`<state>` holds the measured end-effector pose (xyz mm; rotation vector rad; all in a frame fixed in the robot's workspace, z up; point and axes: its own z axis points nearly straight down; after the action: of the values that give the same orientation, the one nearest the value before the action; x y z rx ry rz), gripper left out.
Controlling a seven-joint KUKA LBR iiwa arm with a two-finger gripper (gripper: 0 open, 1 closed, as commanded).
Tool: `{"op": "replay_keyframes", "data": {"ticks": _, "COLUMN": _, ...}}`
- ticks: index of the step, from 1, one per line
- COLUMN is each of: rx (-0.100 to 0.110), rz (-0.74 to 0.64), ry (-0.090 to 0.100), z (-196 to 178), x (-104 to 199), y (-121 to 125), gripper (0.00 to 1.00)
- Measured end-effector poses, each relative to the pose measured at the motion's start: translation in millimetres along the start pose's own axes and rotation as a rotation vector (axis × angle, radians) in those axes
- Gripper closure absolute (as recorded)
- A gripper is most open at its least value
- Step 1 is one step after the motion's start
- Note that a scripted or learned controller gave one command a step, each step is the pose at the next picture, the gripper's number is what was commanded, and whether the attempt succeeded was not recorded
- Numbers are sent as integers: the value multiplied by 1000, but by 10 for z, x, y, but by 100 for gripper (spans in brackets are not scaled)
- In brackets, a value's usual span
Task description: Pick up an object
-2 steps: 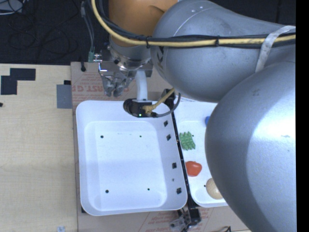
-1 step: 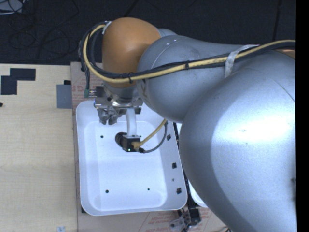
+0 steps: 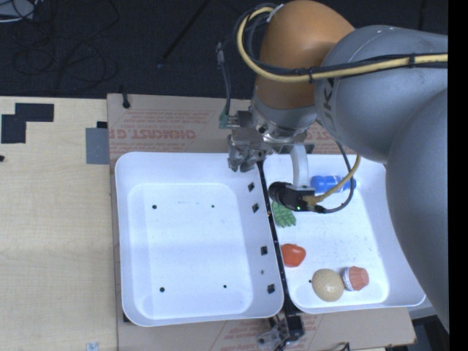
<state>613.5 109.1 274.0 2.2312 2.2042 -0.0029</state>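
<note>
grey arm (image 3: 387, 86), orange band (image 3: 303, 31)

White bins (image 3: 186, 168), black dots on floors. Red obj (image 3: 293, 254), cream ball (image 3: 327, 284), orange-pink piece (image 3: 357, 277), green leafy bit (image 3: 283, 214), blue item (image 3: 324, 183). Grey arm (image 3: 395, 86), orange band, yellow cable. Pale wood desk (image 3: 51, 218).

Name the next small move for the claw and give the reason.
Probably a short shift toward the right bin, then down. The claw sits over the dividing edge between the bins, while the green leafy piece, red piece and beige egg-shaped piece all lie in the right one.
</note>
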Motion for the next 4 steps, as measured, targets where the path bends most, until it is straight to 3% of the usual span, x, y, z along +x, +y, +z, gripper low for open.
{"op": "replay_keyframes", "data": {"ticks": 1, "rx": 16, "rz": -18, "ry": 4, "z": 1093, "x": 836, "y": -110, "gripper": 100}}
{"op": "replay_keyframes", "data": {"ticks": 2, "rx": -7, "rz": -18, "ry": 9, "z": 55, "x": 1380, "y": 310, "gripper": 100}}
{"op": "replay_keyframes", "data": {"ticks": 3, "rx": -13, "rz": -12, "ry": 8, "z": -1976, "x": 947, "y": 301, "gripper": 100}}
{"op": "replay_keyframes", "data": {"ticks": 4, "rx": 18, "rz": -16, "ry": 1, "z": -651, "x": 1309, "y": 274, "gripper": 100}}
